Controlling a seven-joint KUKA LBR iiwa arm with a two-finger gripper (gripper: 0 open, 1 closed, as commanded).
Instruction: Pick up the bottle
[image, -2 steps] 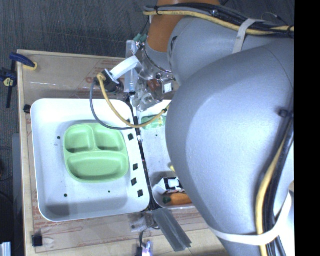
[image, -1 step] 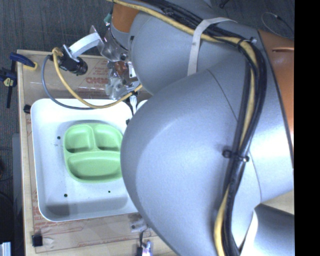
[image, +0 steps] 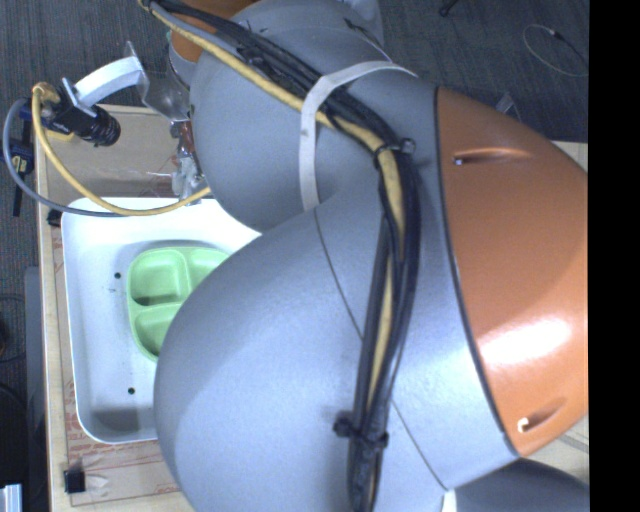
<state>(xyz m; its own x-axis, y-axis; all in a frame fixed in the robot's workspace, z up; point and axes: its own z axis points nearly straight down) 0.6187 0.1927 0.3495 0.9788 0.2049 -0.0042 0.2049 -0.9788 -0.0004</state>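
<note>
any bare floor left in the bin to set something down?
Bare patches of the white bin: a strip between its left wall and the green tray, and the lower-left corner below the tray. Everything to the right lies under the arm, so I cannot judge it.

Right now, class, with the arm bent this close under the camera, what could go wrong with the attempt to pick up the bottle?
1. The grey arm covers most of the white bin, so a miss or slip may go unseen.
2. The green divided tray lies in that bin, partly under the arm; it could be knocked or grabbed by mistake.
3. The black and yellow cables along the arm, and the loops at upper left, might snag.
</note>
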